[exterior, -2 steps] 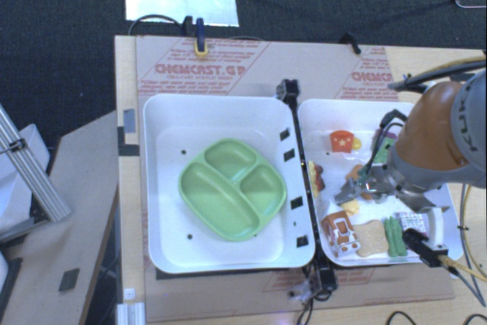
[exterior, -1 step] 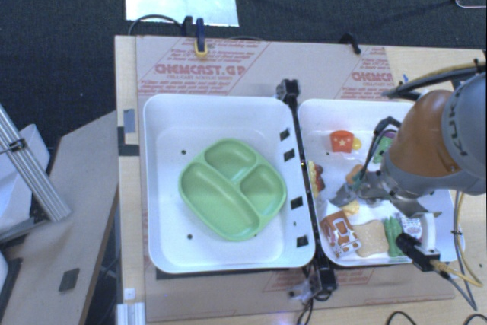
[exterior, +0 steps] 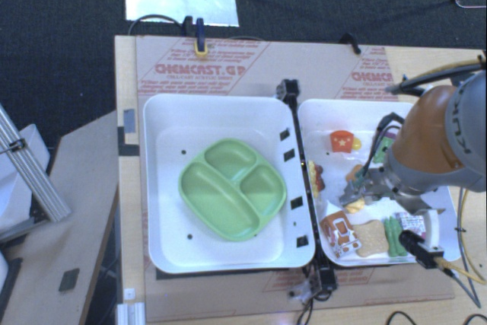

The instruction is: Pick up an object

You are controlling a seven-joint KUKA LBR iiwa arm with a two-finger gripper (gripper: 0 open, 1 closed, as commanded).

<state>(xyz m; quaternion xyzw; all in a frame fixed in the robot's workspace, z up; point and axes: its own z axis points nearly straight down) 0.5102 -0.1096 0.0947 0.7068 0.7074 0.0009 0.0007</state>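
Left bin (exterior: 163,164) holds a green divided plate (exterior: 232,188), lying flat near centre. Right bin (exterior: 319,118) holds a red toy (exterior: 345,141) near its far wall and a toast slice (exterior: 370,239) at the near edge. Gripper (exterior: 356,195) sits low between them; jaw state cannot be told.

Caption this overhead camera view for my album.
Arm reaches into right bin of small objects; green plate sits in left bin.

On my feed two bins sit side by side on the surface (exterior: 228,61). The left bin (exterior: 163,125) holds a divided plate (exterior: 232,190) at its centre. In the right bin (exterior: 319,118), small items crowd from six to nine o'clock, under the arm (exterior: 434,141).
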